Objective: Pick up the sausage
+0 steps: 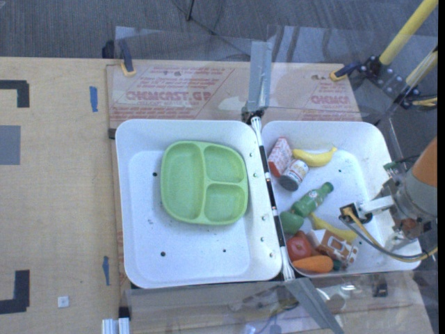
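**Arm low over the right bin, sausage across at the far-left corner**

The gripper [407, 227] hangs over the right edge of the right bin [372, 134], towards its near-right corner. From this angle I cannot tell whether it is open or closed, and nothing can be seen held in it. A white bar with a black-and-yellow tip [353, 214] juts out from the wrist towards the middle of the bin, and a cable loops beneath it.

Two white bins sit side by side. The left bin [139, 256] holds one green plate [204, 182] with three compartments, lying flat towards the far edge.

The right bin is crowded. The reddish, white-patched piece that looks like the sausage [279, 156] lies near the far-left corner, just beside the divider and well apart from the gripper. One small jar [295, 175] is touching it. One banana [314, 156] curves along the far side. One green bottle [309, 202] lies tilted in the middle, with a second yellow piece [330, 226] just below it. Along the near edge sit one tomato [300, 245], one carrot [314, 264] and one orange-and-white box [338, 245], packed close together.
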Controlling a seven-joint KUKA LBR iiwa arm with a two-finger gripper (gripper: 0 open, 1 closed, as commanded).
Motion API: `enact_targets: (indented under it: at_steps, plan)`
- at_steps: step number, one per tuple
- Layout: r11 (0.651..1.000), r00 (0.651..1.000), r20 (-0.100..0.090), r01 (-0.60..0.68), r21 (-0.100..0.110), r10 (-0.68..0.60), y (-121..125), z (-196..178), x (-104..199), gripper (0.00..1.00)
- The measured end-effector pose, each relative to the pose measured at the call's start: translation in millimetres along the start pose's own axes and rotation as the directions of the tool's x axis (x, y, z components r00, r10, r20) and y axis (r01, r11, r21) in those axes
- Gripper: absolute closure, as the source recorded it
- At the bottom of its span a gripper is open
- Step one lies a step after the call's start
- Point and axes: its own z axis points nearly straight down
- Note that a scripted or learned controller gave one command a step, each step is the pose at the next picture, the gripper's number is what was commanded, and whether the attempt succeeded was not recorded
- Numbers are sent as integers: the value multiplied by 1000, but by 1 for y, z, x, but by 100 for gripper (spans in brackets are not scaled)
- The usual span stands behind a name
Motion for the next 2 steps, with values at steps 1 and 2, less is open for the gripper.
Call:
enact_targets:
  at_steps: [1,2]
  plan:
    - [997,997,-1,-71,-4,71,1,0,0,0]
    - [997,997,14,-71,-4,71,2,-8,-6,100]
